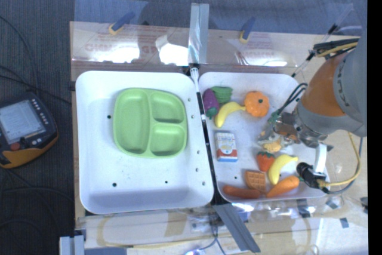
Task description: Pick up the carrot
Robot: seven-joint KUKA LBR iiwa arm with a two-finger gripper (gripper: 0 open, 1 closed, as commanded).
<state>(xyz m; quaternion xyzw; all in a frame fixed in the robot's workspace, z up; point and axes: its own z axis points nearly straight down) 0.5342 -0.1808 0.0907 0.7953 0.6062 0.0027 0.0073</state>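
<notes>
The carrot (284, 185) is orange and elongated. It lies near the front right corner of the right bin (239, 82), slanting up to the right, with a small banana (282, 166) just behind it. My gripper (279, 132) hangs over the right side of this bin, below the arm's orange band (321, 94). It is behind the carrot and apart from it, above a small beige item (272, 146).
The right bin also holds a purple and green vegetable (213, 98), a yellow banana (229, 112), an orange fruit (256, 103), a small carton (225, 146), a strawberry (265, 159), a waffle (255, 179) and a sausage (241, 192). A green divided plate (150, 122) sits in the left bin (95, 188).
</notes>
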